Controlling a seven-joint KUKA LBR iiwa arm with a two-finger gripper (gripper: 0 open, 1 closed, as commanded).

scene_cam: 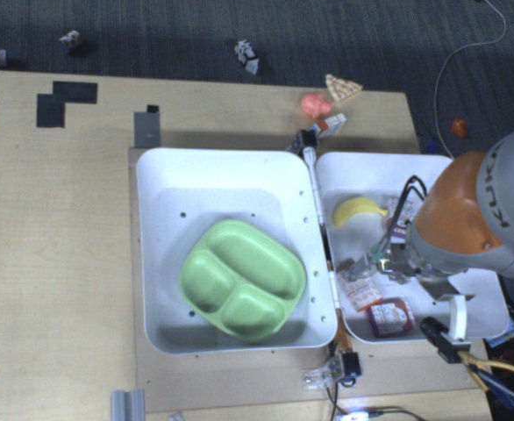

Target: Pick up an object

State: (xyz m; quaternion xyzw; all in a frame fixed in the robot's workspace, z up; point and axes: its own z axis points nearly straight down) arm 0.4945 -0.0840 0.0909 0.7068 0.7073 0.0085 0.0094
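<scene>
From the overhead camera you've got the arm [481, 213] reaching in from the right, its orange band sitting over the right bin [432, 167]. The gripper [381, 261] is down low in that bin, but you can't tell how it's set, since the wrist hides it. Right by it lies a small dark red packet [387, 317] near the bin's front edge, with a white-and-red wrapper [359, 289] just beside it toward the divider. A yellow banana-like object [359, 210] rests farther back in the same bin, apart from the gripper. Over in the left bin [165, 182] you see a green sectioned tray [243, 277], tilted slightly. On the bench [55, 253] behind the bins sit a pink lump [316, 105] and a wedge-shaped piece [342, 87].
</scene>
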